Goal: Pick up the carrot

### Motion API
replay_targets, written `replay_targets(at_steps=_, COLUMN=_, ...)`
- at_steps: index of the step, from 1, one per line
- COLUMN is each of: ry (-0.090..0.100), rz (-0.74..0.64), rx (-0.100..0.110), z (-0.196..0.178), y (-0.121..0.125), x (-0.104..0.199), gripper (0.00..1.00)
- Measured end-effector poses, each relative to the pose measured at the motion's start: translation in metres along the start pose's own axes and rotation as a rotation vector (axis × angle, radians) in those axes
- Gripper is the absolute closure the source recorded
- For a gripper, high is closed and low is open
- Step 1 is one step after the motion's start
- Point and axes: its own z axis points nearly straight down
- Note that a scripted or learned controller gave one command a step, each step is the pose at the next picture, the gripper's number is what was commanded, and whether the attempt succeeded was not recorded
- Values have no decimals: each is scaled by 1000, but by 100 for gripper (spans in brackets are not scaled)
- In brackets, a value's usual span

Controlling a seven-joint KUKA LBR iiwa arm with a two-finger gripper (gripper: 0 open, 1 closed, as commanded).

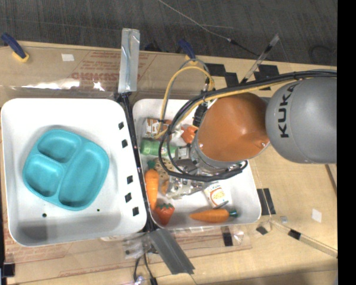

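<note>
Two orange carrots lie in the right bin [252,203]. One carrot [151,186] lies lengthwise against the bin's left wall. The other carrot [210,215] lies flat along the front wall, its green tip pointing right. My gripper [180,186] is down in the bin under the orange wrist band [231,128], just right of the left carrot and above the front one. The wrist and cables hide most of the gripper, and I see no carrot in it.
A red strawberry-like toy [164,212] sits at the front left corner of the right bin. Nearby are a small white carton [217,195], a green item [151,148] and a small box [155,126]. The left bin [18,218] holds a teal divided plate [65,168].
</note>
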Motion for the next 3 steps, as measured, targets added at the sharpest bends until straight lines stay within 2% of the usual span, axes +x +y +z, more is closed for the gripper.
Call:
replay_targets(at_steps=1, ry=-5, rz=-463, rx=0, z=-77, y=-40, x=-7, gripper=100)
replay_targets(at_steps=2, ry=-6, rz=-717, rx=-1, z=-120, y=-37, x=-97, gripper=100)
replay_targets(at_steps=3, ry=-7, rz=-978, rx=-4, z=-87, y=-73, x=-129, gripper=100)
